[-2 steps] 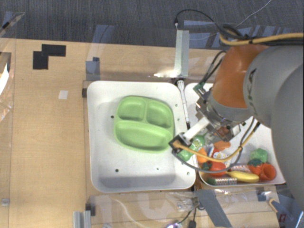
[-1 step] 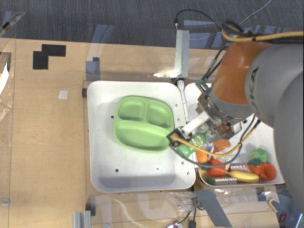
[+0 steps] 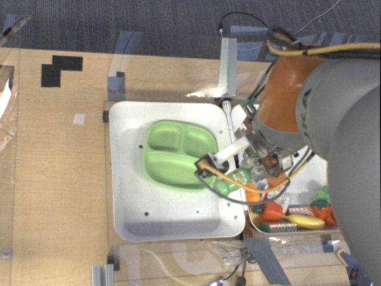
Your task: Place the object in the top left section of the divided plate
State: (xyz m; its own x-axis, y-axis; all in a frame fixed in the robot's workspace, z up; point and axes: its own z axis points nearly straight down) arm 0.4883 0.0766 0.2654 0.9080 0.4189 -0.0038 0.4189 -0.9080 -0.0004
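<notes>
The wooden tabletop (image 3: 53, 177) fills the left of the view, bare apart from a black stepped marker (image 3: 59, 70) near its far edge and a small pale square patch (image 3: 79, 119) just below that. Further right sits the left white bin (image 3: 166, 225), and in it, toward its far right part, lies the green divided plate (image 3: 177, 154), with two small sections side by side at the far end and one large section nearer the camera; all three sections look bare. At the plate's right edge a black cable with an orange strand (image 3: 223, 180) loops over the rim of the large section and sags toward the bin's right wall. Just right of the plate, beside that wall, a translucent green object (image 3: 229, 185) lies low between the plate and the divider of the two bins, outside the plate. The gripper (image 3: 259, 159) hangs above the seam between the bins, and the clutter of cables and parts around it hides its fingers, so I cannot tell whether they are apart or together. Above it rises the orange band (image 3: 286, 100) and the big grey arm (image 3: 345, 159). In the right bin (image 3: 256, 222) lie a red piece (image 3: 272, 211), a yellow banana-shaped toy (image 3: 305, 221) and a green leafy piece (image 3: 321, 195).
</notes>
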